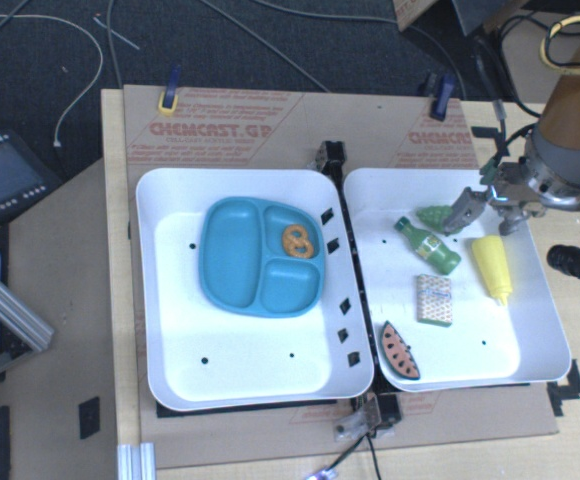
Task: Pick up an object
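Now you see the gripper spread open, holding nothing, over the right bin's far edge; the board reads "CHEMCAST GP".

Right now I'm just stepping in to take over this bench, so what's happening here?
The arm's pincer hovers over the right bin, near a green bottle and a yellow bottle; nothing is visibly between its fingers. A watermelon slice and a small patterned packet also lie there. The left bin holds a blue tray with a pretzel.
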### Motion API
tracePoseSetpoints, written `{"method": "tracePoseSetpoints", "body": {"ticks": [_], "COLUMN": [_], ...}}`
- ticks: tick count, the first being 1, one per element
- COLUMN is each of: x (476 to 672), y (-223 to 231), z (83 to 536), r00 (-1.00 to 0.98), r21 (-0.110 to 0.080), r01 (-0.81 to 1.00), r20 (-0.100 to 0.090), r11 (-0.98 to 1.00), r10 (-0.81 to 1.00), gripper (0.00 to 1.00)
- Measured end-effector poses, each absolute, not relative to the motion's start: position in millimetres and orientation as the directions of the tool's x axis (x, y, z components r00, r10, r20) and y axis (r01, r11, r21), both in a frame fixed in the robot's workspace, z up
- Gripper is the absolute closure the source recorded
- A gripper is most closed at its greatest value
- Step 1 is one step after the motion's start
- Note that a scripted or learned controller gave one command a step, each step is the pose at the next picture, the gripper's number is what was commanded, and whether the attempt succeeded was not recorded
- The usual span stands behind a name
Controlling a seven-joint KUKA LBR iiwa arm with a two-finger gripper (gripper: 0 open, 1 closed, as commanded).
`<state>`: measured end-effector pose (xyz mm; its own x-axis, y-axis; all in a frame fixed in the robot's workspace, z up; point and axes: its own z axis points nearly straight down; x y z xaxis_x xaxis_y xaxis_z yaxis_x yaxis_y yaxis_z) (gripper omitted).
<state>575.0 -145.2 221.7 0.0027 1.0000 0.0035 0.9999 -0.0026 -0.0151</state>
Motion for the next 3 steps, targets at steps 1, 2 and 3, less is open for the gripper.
{"method": "tracePoseSetpoints", "body": {"ticks": [1, 2, 3], "x": [577.7, 579.8, 577.3], "y": [-144.8, -153.5, -142.7], "z": [229.4, 172.2, 117.7], "r00": [-0.001, 0.001, 0.000], "r21": [-0.001, -0.006, -0.007], "r01": [1.000, 1.000, 1.000], "r20": [0.001, 0.002, 0.003], "r11": [0.001, -0.001, 0.000], "r10": [1.000, 1.000, 1.000], "gripper": [0.00, 0.00, 0.00]}}
